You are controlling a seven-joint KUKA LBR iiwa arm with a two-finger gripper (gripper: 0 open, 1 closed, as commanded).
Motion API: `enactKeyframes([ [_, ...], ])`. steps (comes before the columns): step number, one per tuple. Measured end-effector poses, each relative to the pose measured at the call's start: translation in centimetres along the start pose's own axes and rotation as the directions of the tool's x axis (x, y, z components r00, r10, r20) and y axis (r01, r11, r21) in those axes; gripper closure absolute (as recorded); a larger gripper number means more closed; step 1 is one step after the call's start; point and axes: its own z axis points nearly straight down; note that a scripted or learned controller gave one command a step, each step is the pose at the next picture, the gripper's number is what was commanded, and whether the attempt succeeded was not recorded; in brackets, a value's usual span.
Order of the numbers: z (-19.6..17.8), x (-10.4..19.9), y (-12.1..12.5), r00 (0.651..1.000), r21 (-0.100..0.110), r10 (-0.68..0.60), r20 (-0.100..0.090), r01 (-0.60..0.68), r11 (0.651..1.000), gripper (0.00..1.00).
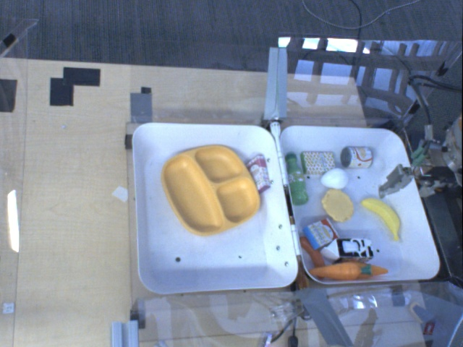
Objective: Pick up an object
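The right bin (416, 215) holds several small objects. Among them are a yellow banana (383, 216), a white egg (334, 178), a round yellow biscuit (338, 205), a small can (357, 156) lying on its side, a patterned box (317, 163) and a green bottle (295, 178). Toward the bin's near edge lie an orange carrot (347, 271), a blue and white carton (320, 234) and a black and white toy (355, 249). My gripper (394, 181) hangs over the bin's right side, just above the banana and right of the egg, with nothing visibly in it.
The left bin (152, 251) carries a yellow divided plate (210, 189) and a red and white packet (258, 172) against its right wall. A low ridge separates the two bins. Cables and the arm's body crowd the right edge.
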Motion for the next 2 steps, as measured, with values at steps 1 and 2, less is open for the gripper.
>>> enactKeyframes([
  [1,17.0,-4.0,1.2,0.987,0.0,-0.162,-0.001,0.162,0.987,0.0],
  [2,16.0,-3.9,1.4,0.986,-0.004,-0.164,0.0,0.164,0.986,1.0],
])
